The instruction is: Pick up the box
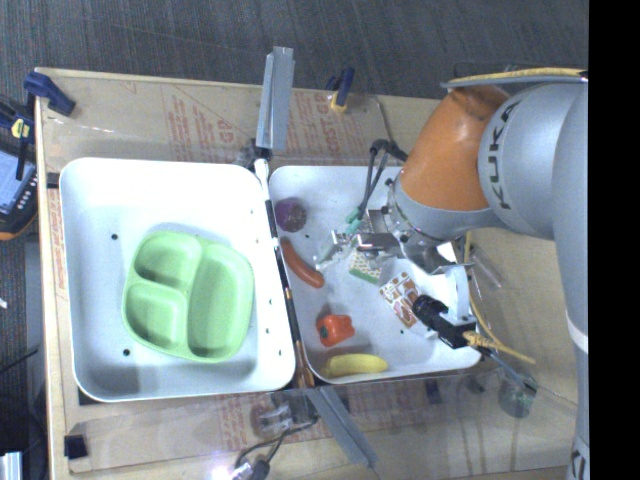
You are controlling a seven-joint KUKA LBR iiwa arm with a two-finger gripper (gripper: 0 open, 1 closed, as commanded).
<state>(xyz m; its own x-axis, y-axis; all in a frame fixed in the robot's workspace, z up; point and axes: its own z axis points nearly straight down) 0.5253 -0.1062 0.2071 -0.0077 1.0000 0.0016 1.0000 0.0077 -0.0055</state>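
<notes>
The claw [341,243] hangs low over the middle of the right bin [318,190], at the end of the grey arm [530,158] that comes in from the right with its orange band just above the wrist. From this slanted overhead view I cannot tell whether the claw is wide or narrow, and nothing can be seen held in it. Just beside its tip, toward the right, lies a small pale speckled packet [365,266]. The box [400,299], small and printed in red, white and dark patches, lies flat on the bin floor just beyond that packet, further right and toward the near side, close to the claw but apart from it. To the claw's left a red sausage [302,265] lies at a slant near the wall between the two bins, and a round purple fruit [291,214] sits above it toward the far corner. Nearer the front edge an orange-red pepper [336,328] stands beside a yellow banana [354,365], which lies along the near wall. The left bin [75,268] holds a green divided plate [188,293], well apart from the claw.
</notes>
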